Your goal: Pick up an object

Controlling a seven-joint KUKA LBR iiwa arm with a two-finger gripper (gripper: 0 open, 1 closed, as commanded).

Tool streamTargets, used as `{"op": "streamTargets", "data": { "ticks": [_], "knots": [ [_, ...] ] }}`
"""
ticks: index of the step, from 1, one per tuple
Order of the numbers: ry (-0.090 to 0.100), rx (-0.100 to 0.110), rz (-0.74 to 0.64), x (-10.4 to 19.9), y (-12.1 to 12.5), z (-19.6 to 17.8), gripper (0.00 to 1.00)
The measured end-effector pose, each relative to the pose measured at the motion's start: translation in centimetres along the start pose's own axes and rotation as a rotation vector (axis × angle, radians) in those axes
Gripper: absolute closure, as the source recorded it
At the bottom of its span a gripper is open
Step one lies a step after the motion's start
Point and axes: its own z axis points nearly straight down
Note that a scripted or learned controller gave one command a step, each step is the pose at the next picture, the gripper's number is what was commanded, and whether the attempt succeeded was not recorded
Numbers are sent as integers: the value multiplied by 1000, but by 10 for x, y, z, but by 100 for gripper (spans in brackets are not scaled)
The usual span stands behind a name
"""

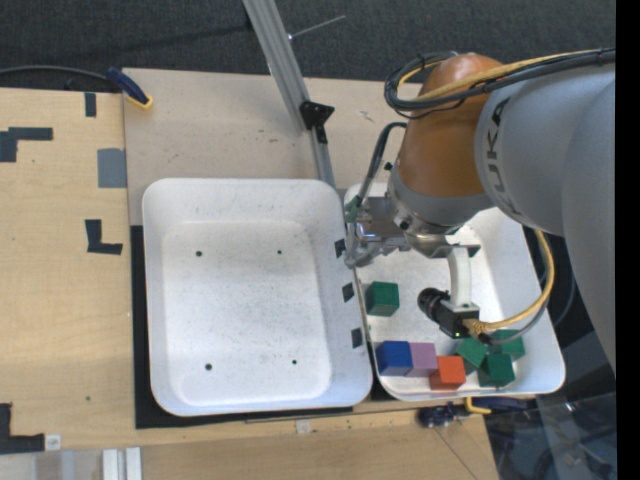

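Note:
The right bin [528, 268] holds several small blocks. A green cube [382, 298] lies alone near the bin's left wall. Along the front wall sit a blue cube [394, 357], a purple block [424, 357], an orange block [450, 371] and a cluster of green blocks [496, 367]. My gripper [362, 242] hangs over the left part of this bin, a little behind and to the left of the lone green cube, close to the wall shared by the two bins. The arm's wrist hides much of the bin's back half.
The left bin [240, 190] stands beside the right one. A slanted metal bar [285, 63] rises behind the bins. A black fitting with cables [440, 310] hangs from the arm just right of the green cube.

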Motion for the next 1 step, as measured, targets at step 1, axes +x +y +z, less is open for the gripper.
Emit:
{"op": "streamTargets", "data": {
  "ticks": [1],
  "knots": [
    [-1, 1, 0, 47, -17, -3, 100]
  ]
}}
